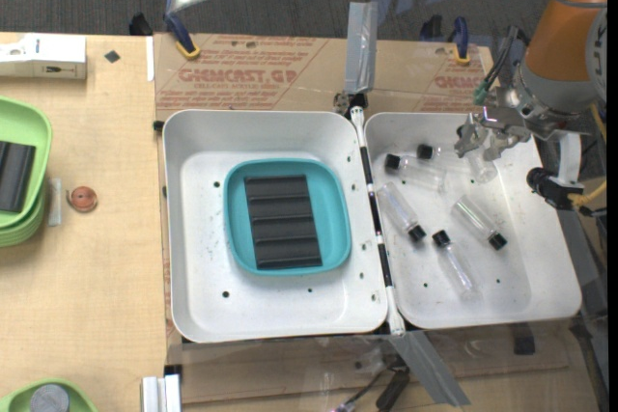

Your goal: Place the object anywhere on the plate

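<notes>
A: Item one, the gripper [480,142]; it hangs over the far right part of the right bin [550,304], well right of the plate [333,207]; whether it is released or clenched cannot be told, since the wrist hardware blurs into the clear plastic beneath it; nothing is seen held.

B: Item two, the object?

A: Clear tubes with black caps, several, all loose on the floor of the right bin, to the right of the plate; one tube [401,214] lies nearest the plate, just across the seam between the bins; another [454,260] lies slantwise further right; a third [480,224] further right again; a fourth [413,161] sits toward the far side, just beside the gripper. Bodies transparent and faint against the white; caps small, dark, easy to pick out.

B: Item three, the plate?

A: Teal, rounded square, in the left bin [193,207]; it bears a dark ribbed insert [282,219].

B: Advice on the step in hand?

A: Probably the pick; the arm would do well to choose a tube lying apart from its neighbours, close across the body and not the cap, since smooth round plastic will likely roll or slip; then carry left and release low over the plate.
</notes>
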Controlling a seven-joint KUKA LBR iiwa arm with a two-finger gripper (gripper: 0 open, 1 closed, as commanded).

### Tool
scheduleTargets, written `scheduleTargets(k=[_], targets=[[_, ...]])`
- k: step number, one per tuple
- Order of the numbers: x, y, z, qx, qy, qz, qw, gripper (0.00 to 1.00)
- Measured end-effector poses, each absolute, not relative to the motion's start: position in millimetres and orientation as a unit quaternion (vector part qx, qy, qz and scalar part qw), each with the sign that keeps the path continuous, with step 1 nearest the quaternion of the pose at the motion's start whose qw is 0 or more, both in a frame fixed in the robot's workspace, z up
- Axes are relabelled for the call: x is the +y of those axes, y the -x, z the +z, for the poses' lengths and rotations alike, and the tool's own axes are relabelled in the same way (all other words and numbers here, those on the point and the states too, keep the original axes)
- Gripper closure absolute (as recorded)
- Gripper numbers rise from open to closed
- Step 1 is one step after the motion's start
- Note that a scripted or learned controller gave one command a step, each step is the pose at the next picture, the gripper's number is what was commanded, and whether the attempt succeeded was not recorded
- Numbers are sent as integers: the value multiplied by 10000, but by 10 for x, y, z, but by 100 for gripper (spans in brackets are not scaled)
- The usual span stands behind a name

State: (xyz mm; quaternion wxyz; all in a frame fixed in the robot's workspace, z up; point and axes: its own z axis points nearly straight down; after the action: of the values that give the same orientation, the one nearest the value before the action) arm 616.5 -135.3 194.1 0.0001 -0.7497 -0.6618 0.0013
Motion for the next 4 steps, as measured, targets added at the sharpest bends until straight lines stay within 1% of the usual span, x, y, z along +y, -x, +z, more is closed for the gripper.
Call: scheduleTargets(k=[1, 2, 3, 4], targets=[[-1353, -6165, 1941, -6618, 7497, 13, 1, 0], [-1931, -5940, 2753, -6245, 7810, 11, -2, 0], [-2032, -6193, 4056, -5647, 8253, 17, 2, 0], [-2120, -6596, 4400, -5289, 8487, 20, 4, 0]])
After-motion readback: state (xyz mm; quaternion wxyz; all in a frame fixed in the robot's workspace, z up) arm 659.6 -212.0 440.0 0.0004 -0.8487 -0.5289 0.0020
